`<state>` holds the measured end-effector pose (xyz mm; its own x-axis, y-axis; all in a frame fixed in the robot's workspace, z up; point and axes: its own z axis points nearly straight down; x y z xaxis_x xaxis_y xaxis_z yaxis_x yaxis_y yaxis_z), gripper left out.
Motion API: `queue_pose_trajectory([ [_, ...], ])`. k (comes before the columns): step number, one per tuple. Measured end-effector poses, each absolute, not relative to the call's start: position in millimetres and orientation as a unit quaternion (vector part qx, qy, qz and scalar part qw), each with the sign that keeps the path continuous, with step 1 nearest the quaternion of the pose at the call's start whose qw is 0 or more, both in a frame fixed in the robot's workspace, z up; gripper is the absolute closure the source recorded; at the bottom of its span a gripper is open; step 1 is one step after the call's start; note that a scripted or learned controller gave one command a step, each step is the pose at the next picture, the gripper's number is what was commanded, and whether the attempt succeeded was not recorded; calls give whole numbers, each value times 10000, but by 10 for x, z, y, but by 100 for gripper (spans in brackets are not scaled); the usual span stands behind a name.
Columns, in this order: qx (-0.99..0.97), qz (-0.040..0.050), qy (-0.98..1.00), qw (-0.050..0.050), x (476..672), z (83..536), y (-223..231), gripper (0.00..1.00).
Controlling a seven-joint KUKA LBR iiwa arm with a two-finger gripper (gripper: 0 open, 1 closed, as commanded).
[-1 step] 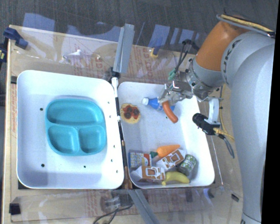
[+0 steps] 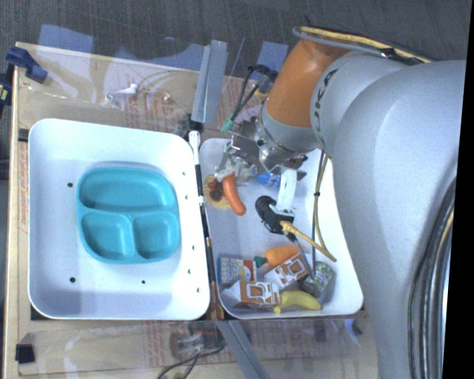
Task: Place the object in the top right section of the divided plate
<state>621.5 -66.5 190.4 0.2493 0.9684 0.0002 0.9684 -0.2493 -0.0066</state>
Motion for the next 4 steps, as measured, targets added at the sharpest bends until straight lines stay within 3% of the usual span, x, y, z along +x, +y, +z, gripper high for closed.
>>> queue_pose_trajectory([
  [1,-8044,30,-5940,30,6129,1900,90,100],
  [2,-7594,29,-6506,23,5756,1901,782,100],
  [3,-6966,28,-7175,23,5569,1783,1117,100],
  [4,-7505,13,-6609,5,5392,2272,481,100],
])
